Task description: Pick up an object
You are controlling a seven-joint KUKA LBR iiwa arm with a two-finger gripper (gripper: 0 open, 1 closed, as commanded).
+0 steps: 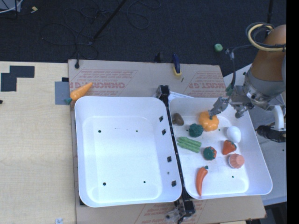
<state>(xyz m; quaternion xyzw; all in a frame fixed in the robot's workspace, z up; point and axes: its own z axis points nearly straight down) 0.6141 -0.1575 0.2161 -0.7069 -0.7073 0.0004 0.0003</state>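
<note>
While the arm reaches in from the right, its gripper [231,105] hangs over the upper edge of the right bin [259,181], one finger [218,107] slanting down toward the orange pepper [208,121] and the other [242,110] set well apart from it. The fingers are spread wide with nothing between them, so nothing has been picked up yet. The near finger's tip looks close to the pepper, perhaps touching it, though from this slant I cannot tell for sure.

All the likely things to grab lie together in that right bin, which I take to be why the arm is posed there and not over the left bin [88,125]. Just left of the pepper sits a dark green lump [195,130], and beyond it a small brown piece [178,119] near the divider. Below them lies a green pod [188,144], then a round red-and-green thing [209,153]. A white egg [233,134] rests to the right, with a red strawberry-like piece [228,147] just under it and a pinkish round piece [236,161] lower still. A red chili [201,179] lies alone toward the front.

The pepper has little room around it: the green lump is just beside it, and the egg is near on the other side, so closing fingers might nudge a neighbour. A carrot [80,91] lies out on the worktop [32,143], on cardboard by the left bin's far corner, well out of the way.
</note>
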